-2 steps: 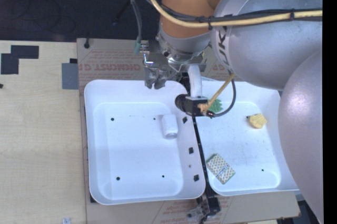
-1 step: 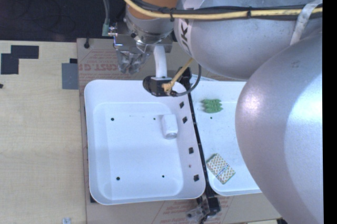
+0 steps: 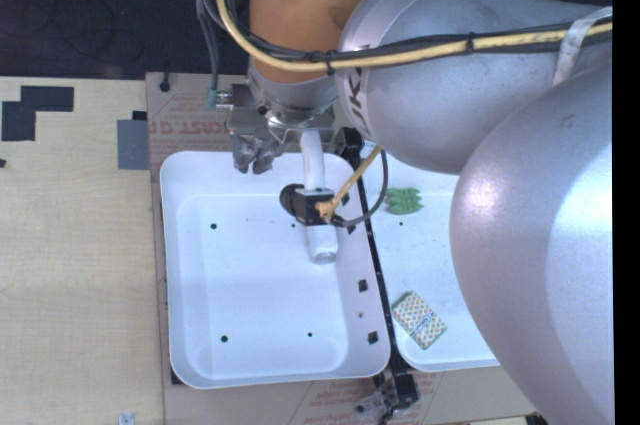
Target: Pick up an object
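- Gripper point(image 3: 252, 156) hangs over the far rim of the left bin point(image 3: 190, 313). Whether it is open or closed I cannot tell from this angle, and I see no object in it.
- The step in hand, as I judge it, is choosing and reaching a target, so the task is only at its beginning.
- To do it well, the arm point(image 3: 450, 63) should carry the gripper over the wall between the two bins before it goes down, because the candidates lie on the other side.
- The green object point(image 3: 403, 202) looks small and soft, with an uneven outline. It lies near the dividing wall, so a descent straight above its middle seems safest.
- The patterned packet point(image 3: 418, 320) looks flat and lies turned at an angle. The grip should probably go across its narrow side, otherwise it may slide away.
- The right bin point(image 3: 430, 253) holds these two things, well apart from each other, and the arm covers the rest of it.
- The left bin shows a white floor with some small dark dots point(image 3: 214, 227).
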